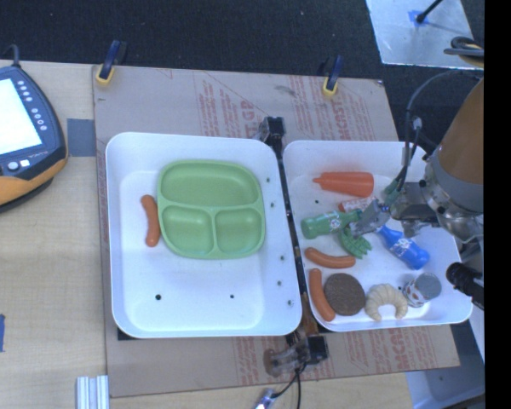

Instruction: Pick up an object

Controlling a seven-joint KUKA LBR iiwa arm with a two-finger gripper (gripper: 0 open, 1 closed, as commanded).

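Your pincer (376, 216) hovers beside the green bottle (328, 224); I cannot tell its spread. Crowding from the blue bottle (404, 247) could spoil your grasp.

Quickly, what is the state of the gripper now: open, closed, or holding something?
Gripper: low in the right bin, among the green bottle and blue bottle; open or closed cannot be told, and no object is seen between its fingers.

The grey arm with its orange band (467, 147) reaches in from the right, wrist bent low. Its two-finger claw (376, 216) points leftward and down.
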